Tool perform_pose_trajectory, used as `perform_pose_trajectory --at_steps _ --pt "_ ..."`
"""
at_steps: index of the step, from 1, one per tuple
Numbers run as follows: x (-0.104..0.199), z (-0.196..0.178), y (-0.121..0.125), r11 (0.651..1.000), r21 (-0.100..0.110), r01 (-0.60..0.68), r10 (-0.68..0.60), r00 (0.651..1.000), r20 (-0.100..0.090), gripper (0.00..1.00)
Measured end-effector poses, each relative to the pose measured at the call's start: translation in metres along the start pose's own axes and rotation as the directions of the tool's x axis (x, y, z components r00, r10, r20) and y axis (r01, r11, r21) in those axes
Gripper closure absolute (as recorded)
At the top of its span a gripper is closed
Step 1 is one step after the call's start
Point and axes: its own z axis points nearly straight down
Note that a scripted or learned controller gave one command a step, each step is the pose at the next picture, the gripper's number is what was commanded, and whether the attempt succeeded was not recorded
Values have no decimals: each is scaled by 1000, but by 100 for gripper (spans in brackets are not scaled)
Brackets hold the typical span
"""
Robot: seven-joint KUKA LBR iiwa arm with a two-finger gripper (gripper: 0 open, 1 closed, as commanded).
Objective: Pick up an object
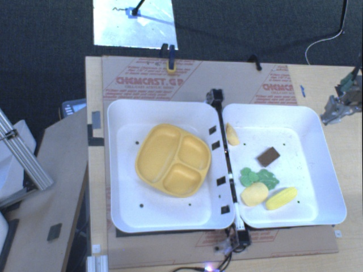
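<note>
The end effector (pixel 342 102) sits at the far right edge above the table; its state cannot be told. The right bin (pixel 317 126) holds a brown square block (pixel 268 156), leafy green piece (pixel 258 178), smooth yellow lump (pixel 254 194) and ridged corn (pixel 281 198). A yellow sectioned plate (pixel 173 159) lies in the left bin (pixel 122 152).

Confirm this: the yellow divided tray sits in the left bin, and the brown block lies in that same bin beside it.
Wrong on one point. The camera view shows the brown block in the right bin, not beside the yellow divided tray, which does sit in the left bin.
</note>
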Motion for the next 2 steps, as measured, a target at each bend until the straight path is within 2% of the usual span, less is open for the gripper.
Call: perform_pose_trajectory --at_steps 1,2 --pt "-23 1 42 1000 4 -8 8 1000 1 100" --pt "-19 -30 88 1000 1 -2 2 1000 1 100"
